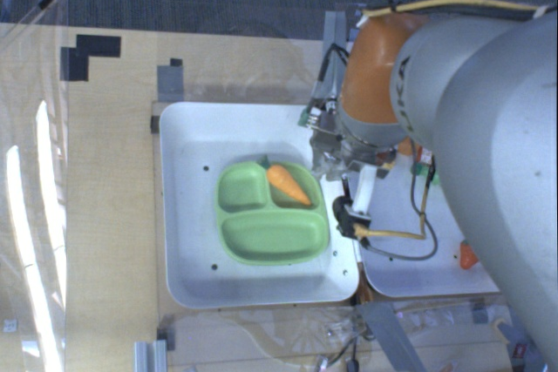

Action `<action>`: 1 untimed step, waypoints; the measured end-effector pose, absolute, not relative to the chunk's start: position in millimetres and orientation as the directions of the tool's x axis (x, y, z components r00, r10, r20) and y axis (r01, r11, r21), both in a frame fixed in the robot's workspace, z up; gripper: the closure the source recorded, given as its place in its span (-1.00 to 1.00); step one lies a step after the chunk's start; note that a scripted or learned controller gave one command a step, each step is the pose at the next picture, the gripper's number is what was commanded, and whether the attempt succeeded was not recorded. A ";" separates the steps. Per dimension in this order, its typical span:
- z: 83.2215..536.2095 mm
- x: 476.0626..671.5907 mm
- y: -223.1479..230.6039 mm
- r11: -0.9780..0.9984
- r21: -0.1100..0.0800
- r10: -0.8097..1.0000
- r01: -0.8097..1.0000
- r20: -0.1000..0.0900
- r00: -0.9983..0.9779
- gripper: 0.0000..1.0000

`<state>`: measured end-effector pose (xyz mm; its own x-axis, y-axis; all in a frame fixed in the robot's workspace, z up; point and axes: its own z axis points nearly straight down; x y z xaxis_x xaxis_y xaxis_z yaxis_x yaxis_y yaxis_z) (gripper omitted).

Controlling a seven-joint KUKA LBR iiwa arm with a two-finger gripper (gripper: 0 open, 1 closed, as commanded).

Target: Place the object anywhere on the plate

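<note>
The landmark here is the green plate, a divided plate with one long compartment and two smaller ones. It lies in the left white bin, and this bin sits on the wooden worktop.

Nearest to the camera is the bottom rim of the left bin, below the plate. The long compartment of the plate is on this near side. Behind it are the two small compartments. The orange carrot lies in the small compartment at the upper right of the plate, slanted, with its thin end pointing down and to the right. It rests on the plate and nothing grips it.

Just beside the plate, on its right, the gripper hangs over the edge of the left bin, close to the carrot but apart from it. I cannot tell how its grasping parts stand, because the wrist covers them. Above it is the orange band of the arm, grey and very large.

To the right of the plate, past the gripper, is the right white bin, with a small orange-red object near the arm.
</note>
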<state>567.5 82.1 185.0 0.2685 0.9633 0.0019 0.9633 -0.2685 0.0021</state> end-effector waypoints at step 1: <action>185.0 567.6 82.0 -0.268 0.002 0.963 0.963 0.002 0.268 -1.00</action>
